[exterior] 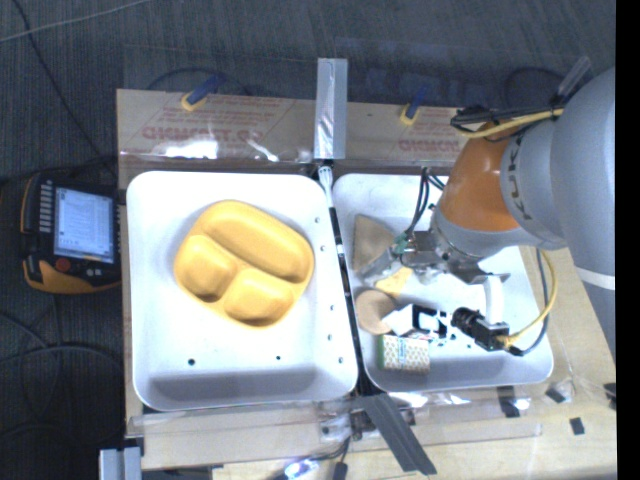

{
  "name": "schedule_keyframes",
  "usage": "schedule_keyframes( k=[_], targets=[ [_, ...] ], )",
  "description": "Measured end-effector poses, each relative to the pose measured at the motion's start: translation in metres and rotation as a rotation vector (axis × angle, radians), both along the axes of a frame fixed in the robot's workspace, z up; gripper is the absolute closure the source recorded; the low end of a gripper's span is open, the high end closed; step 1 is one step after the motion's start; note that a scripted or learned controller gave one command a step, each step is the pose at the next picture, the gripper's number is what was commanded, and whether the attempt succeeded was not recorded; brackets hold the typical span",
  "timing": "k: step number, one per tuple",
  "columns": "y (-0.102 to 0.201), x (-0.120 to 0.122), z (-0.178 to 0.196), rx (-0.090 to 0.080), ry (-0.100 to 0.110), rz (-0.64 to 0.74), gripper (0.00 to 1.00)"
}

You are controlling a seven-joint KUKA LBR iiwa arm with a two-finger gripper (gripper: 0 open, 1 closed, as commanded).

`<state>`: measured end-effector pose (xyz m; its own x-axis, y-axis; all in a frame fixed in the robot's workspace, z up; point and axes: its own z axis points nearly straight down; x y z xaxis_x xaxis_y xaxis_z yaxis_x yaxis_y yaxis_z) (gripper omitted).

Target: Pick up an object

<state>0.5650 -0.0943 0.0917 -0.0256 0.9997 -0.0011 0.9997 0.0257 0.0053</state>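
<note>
The right bin [535,368] holds several small items. A tan wedge [367,238] lies at its upper left, and a tan rounded piece [373,312] lies below that. A small patterned box [405,352] sits near the front wall, with a black-and-white item [430,320] beside it. My gripper [412,256] hangs low over the middle of this bin, between the wedge and the rounded piece, largely hidden under the grey wrist and orange band [478,190]. A small yellowish bit [393,280] shows just below it. No object can be seen held in the gripper.
The left bin [140,268] holds one large yellow loaf-like object [243,261]. A grey divider [345,288] separates the two bins. A yellow cable [545,308] loops off the arm over the right bin's right side. A handheld pendant [70,233] lies left of the bench.
</note>
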Motion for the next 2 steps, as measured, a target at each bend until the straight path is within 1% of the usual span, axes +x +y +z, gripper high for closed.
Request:
schedule_keyframes(
  k=[1,2],
  targets=[
    [0.001,0.001,0.010,0.003,0.000,0.000,1.00],
    [-0.006,0.015,0.135,-0.002,0.006,0.036,1.00]
  ],
)
